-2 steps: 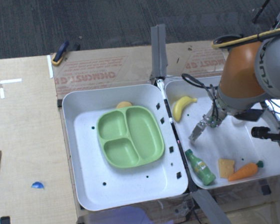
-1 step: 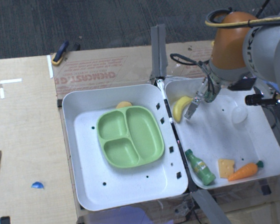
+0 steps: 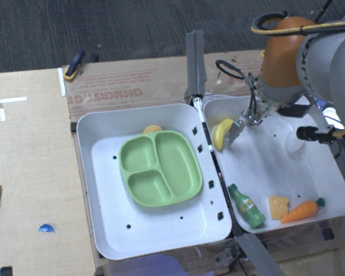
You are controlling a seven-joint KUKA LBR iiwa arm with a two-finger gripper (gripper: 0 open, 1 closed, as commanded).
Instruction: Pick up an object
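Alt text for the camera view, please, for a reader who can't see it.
The gripper reaches into the right bin beside a yellow banana near its left wall. A green bottle, a cheese slice and a carrot lie along that bin's front; the left bin holds a green divided plate.

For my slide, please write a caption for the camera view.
Gripper beside a banana in the right bin; green tray in the left bin.

Green tray, yellow banana, orange carrot, white bins.
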